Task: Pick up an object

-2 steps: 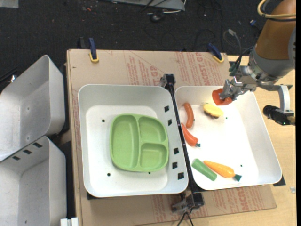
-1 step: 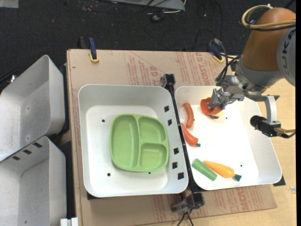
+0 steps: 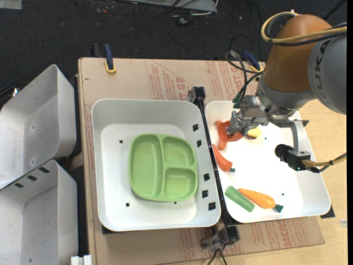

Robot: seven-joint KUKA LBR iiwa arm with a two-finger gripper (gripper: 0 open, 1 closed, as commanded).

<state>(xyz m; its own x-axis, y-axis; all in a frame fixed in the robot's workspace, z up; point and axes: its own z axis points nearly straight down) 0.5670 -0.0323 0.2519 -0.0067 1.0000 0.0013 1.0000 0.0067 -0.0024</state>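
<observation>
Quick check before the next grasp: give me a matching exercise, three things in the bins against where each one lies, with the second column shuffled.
Things
1. green divided plate
2. orange toy carrot
3. small yellow piece

Places
A. far part of the right-hand bin, just beside the gripper
B. middle of the left-hand bin
C. near edge of the right-hand bin, next to a green toy vegetable

Pairs: 1-B, 2-C, 3-A.
</observation>
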